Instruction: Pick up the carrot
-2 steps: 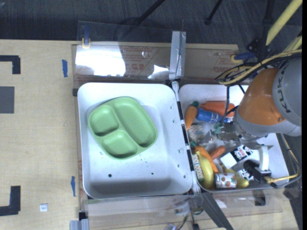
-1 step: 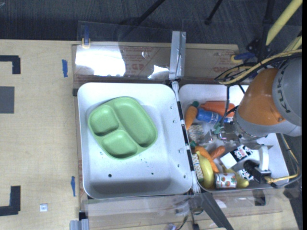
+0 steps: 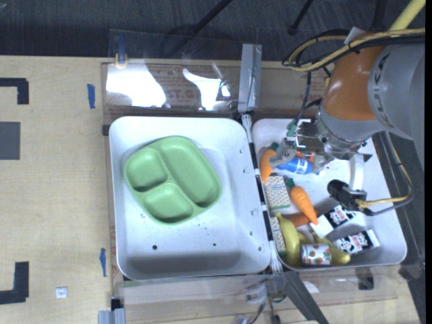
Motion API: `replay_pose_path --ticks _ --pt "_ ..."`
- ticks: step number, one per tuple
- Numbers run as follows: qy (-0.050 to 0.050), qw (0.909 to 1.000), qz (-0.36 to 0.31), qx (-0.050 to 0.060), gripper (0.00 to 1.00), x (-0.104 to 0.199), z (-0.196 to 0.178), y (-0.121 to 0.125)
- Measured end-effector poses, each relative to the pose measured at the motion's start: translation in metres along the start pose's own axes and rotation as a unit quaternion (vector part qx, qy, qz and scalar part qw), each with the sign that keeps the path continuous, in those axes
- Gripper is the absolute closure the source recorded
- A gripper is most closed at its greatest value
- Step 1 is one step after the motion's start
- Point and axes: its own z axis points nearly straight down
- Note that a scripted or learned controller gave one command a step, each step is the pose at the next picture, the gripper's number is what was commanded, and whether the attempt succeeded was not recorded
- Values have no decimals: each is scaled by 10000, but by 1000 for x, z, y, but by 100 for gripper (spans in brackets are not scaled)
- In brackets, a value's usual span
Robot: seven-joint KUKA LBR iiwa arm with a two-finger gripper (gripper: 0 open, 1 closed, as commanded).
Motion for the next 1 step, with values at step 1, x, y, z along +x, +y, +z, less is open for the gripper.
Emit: replay_pose_path --ticks 1 --pt "4 9899 -1417 6 0 -65 25 -39"
